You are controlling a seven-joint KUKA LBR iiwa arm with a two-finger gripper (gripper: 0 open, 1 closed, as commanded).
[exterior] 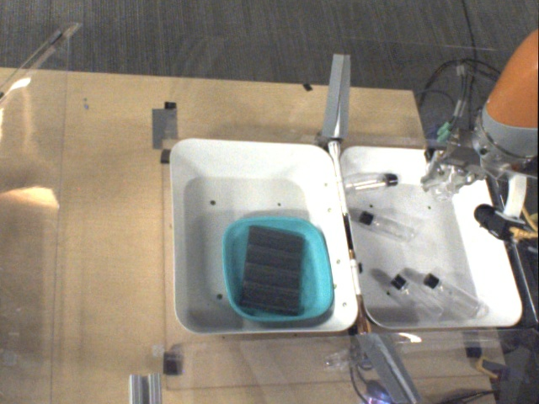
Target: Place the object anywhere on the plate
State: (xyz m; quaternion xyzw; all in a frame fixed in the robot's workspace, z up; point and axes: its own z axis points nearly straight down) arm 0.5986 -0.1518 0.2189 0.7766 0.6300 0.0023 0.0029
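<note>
Teal square plastic plate (318,263), bearing a dark ridged rectangular block (272,269), sits in the left white bin (198,183), well left of the metal gripper (445,178); four clear black-capped vials (383,223) lie below-left of it in the right bin (497,297); jaw state cannot be determined.

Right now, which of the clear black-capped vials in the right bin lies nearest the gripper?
The clear vial with a black cap at the right white bin's far-left corner lies closest to the gripper; the other three lie nearer the camera.
</note>
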